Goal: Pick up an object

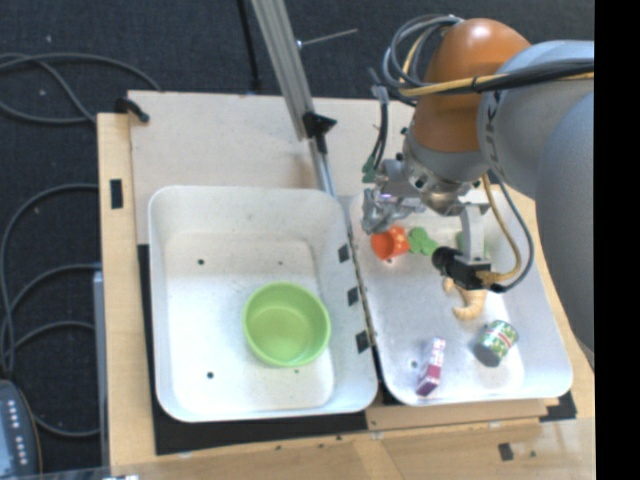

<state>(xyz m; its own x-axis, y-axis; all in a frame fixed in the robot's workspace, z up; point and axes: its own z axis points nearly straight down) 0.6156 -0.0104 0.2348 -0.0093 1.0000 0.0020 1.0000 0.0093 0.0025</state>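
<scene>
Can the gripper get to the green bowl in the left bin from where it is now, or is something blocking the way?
Probably yes. The green bowl sits alone and upright in the left bin, open from above. The gripper is over the right bin, and only the low bin walls lie between.

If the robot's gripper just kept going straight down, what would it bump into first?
Most likely the small orange toy, which lies right under the gripper in the right bin. A green piece sits beside it. From this slanted view the depth is hard to judge, so it might instead touch the bin's floor next to the toy.
</scene>
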